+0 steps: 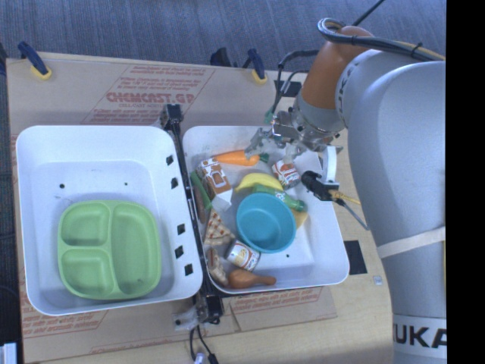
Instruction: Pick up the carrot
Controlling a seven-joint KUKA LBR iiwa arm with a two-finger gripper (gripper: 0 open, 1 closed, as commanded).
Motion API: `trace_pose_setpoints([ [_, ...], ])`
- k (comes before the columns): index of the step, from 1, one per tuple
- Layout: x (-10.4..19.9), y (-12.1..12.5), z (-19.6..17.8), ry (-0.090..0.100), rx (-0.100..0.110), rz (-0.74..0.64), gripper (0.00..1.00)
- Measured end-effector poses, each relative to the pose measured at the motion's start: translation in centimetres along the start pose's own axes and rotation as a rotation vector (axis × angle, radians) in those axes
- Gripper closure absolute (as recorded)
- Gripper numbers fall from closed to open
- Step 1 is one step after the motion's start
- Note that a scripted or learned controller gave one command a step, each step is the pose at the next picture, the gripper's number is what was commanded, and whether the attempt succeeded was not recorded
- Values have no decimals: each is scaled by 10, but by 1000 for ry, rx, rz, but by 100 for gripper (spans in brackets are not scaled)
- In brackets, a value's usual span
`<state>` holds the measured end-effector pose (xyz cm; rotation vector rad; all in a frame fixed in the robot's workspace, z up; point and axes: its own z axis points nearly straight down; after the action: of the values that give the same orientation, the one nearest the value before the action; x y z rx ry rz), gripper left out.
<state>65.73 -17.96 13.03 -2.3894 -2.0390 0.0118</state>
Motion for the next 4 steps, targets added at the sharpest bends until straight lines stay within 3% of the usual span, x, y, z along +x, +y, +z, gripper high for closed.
trace_pose_setpoints([
  [1,67,-13,39,1,4,-43,0],
  [2,66,-13,28,-1,9,-51,100],
  [3,66,-13,29,-2,9,-51,0],
  [4,11,-1,34,20,17,54,0],
])
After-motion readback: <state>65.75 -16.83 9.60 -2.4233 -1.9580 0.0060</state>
